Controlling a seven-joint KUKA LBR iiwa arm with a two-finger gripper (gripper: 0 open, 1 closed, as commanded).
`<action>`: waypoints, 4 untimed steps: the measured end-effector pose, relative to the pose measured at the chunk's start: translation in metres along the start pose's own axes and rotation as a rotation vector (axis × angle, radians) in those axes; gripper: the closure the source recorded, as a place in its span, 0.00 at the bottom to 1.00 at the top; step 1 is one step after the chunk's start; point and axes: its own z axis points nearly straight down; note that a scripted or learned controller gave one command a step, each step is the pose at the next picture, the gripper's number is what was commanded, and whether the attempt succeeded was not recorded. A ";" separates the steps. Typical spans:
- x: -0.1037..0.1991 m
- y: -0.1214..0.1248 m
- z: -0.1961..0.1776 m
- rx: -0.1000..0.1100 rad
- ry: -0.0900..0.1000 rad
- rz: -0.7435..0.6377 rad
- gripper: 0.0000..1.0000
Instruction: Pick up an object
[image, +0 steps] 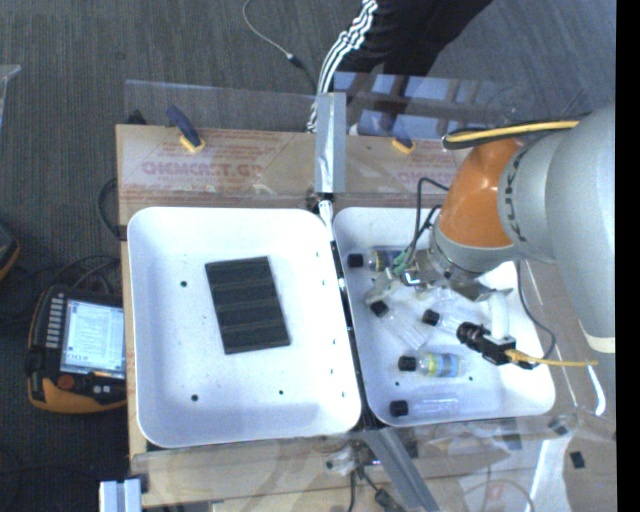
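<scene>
The right bin (530, 400) holds several small clear bottles with black caps. One bottle (432, 365) with a yellowish label lies near the front, and another clear one (425, 406) lies by the front wall. A small bottle (383, 262) with a green patch lies at the back left, next to a loose black cap (354, 261). My gripper (398, 285) is low over the bin's back left part, just in front of that small bottle and above a black cap (378, 308). The wrist hides most of it. Nothing shows clearly between the fingers.
The left bin (160, 250) holds a black ribbed pad (247, 304). A black connector (482, 342) on a yellow cable hangs over the right bin's right side. The orange band (478, 205) and grey arm cover the bin's back right corner.
</scene>
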 end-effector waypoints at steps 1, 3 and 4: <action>0.000 0.001 -0.011 -0.004 0.002 0.001 1.00; -0.071 0.008 -0.111 0.014 0.003 -0.084 0.00; -0.115 -0.006 -0.009 0.011 0.007 -0.178 0.00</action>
